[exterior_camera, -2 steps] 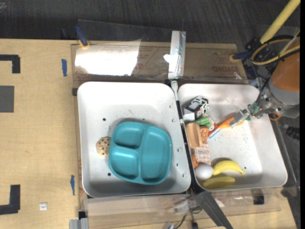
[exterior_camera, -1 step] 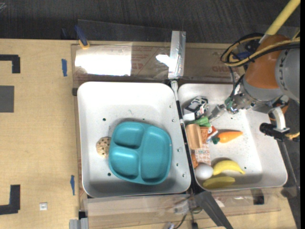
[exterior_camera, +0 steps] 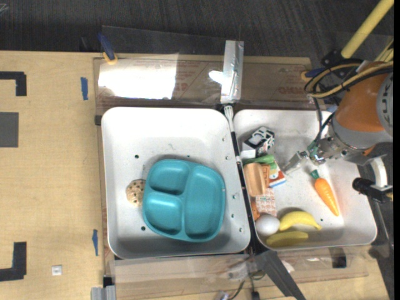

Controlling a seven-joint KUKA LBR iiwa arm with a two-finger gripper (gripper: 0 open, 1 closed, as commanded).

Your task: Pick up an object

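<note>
The right bin (exterior_camera: pixel 350 233) holds several toy foods. An orange carrot (exterior_camera: pixel 326 194) lies at its right. A yellow banana (exterior_camera: pixel 298 220) and a white egg (exterior_camera: pixel 268 224) sit near the front wall. A tan hot dog bun (exterior_camera: pixel 254 180), a small printed carton (exterior_camera: pixel 273 175) and a black-and-white toy (exterior_camera: pixel 260 140) crowd the bin's left side. My gripper (exterior_camera: pixel 296 161) hangs low over the middle of this bin, just right of the carton and up-left of the carrot's green top. Nothing is visibly held in it.
The left bin (exterior_camera: pixel 125 130) carries a teal divided plate (exterior_camera: pixel 185 199) with a cookie (exterior_camera: pixel 134 192) at its left edge. A centre wall (exterior_camera: pixel 236 167) separates the bins. The grey arm with its orange band (exterior_camera: pixel 365 108) and cables fills the upper right.
</note>
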